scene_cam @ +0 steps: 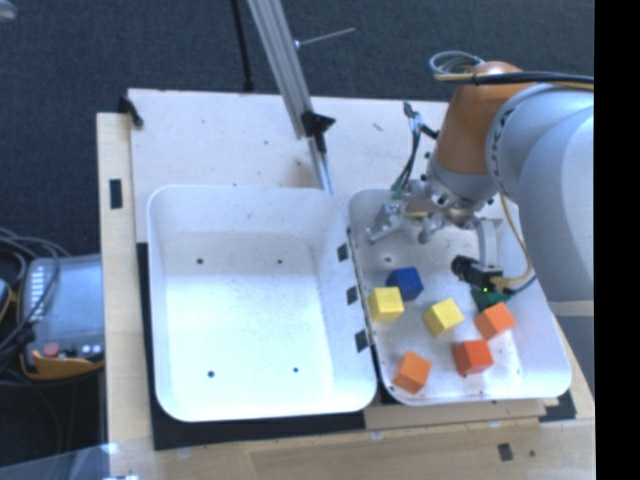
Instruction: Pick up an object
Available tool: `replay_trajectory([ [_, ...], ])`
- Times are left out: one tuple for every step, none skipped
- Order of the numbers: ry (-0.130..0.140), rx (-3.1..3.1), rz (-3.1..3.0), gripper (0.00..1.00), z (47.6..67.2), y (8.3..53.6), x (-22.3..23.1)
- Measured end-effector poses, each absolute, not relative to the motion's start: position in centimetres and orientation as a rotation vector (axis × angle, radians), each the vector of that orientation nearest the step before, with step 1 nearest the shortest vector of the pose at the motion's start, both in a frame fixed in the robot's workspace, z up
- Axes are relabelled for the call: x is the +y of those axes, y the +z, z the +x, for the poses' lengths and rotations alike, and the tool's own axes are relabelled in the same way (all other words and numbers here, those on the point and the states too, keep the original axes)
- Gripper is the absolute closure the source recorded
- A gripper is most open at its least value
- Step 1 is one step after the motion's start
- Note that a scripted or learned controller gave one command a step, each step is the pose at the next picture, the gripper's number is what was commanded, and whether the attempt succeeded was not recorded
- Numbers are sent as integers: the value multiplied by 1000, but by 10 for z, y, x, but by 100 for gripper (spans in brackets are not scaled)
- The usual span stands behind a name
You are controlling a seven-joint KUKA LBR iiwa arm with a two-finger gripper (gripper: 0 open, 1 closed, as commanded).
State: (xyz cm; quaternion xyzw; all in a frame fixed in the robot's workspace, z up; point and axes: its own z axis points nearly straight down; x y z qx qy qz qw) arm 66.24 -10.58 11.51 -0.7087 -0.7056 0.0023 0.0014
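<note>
The right bin [535, 373] holds several small cubes. A blue cube [405, 282] lies nearest the gripper, and a yellow cube [386, 303] touches its front left side. A second yellow cube [443, 316] sits mid-bin. An orange cube [494, 320] is to the right, a red cube [472, 356] is in front of it, and another orange cube [412, 371] is at the front left. My gripper [403, 230] hovers over the bin's far end, behind the blue cube. It is open, with nothing between its spread metal fingers [378, 231].
The left bin [160, 268] lies beside the right one, their rims meeting mid-bench. A slanted aluminium post [285, 58] stands behind the bins. The grey arm with its orange band [470, 133] covers the right bin's far right corner. Cables [490, 278] hang under the wrist.
</note>
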Motion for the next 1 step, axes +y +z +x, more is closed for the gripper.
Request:
replay_trajectory([
  [-3,-2214,-2234,100,665,131,-107],
])
